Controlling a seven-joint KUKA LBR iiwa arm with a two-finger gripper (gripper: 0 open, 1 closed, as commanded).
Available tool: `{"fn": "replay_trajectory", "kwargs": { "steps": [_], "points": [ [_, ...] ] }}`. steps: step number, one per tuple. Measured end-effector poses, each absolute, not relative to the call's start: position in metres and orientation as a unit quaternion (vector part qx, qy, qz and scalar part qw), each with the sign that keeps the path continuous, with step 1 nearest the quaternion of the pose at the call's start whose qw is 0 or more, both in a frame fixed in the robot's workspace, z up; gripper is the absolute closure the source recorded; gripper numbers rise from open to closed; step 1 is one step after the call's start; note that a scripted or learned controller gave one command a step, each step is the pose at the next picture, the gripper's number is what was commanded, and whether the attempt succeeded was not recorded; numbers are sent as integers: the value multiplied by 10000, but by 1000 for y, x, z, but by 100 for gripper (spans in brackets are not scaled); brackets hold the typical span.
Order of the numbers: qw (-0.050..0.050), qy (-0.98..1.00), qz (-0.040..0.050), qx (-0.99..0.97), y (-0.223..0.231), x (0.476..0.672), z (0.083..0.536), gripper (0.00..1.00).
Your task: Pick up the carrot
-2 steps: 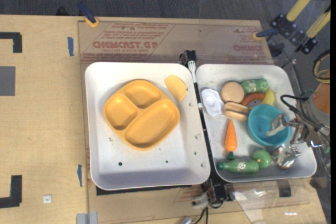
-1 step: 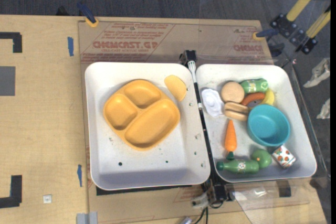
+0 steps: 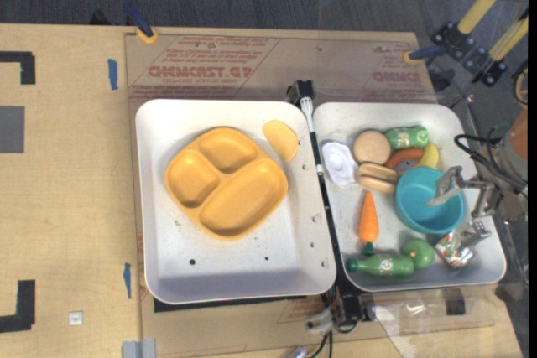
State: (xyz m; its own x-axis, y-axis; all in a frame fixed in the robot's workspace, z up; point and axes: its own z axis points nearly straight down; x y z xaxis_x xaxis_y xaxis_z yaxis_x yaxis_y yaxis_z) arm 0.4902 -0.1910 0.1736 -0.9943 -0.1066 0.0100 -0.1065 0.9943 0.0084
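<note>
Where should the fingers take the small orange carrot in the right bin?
Probably across the thick orange middle of the carrot, coming from above. It lies flat, pointing away from the camera, green top nearest; white bin floor shows on its left, the blue cup crowds its right.

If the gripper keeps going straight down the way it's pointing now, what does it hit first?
Probably the blue bowl. The gripper sits over the bowl's right side, so it would likely meet the rim or inside there, not the orange carrot to its left. Depth is hard to judge from above.
</note>
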Motion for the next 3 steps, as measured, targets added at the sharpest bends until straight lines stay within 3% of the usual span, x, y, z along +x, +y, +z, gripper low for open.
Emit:
{"fn": "replay_trajectory", "kwargs": {
  "steps": [1,2,3],
  "points": [
    [-58,-10000,-23,-67,-100,546,194,0],
    [5,-9999,-8,-135,-98,512,97,0],
    [-160,-9772,5,-2118,-99,489,93,0]
  ]
}}
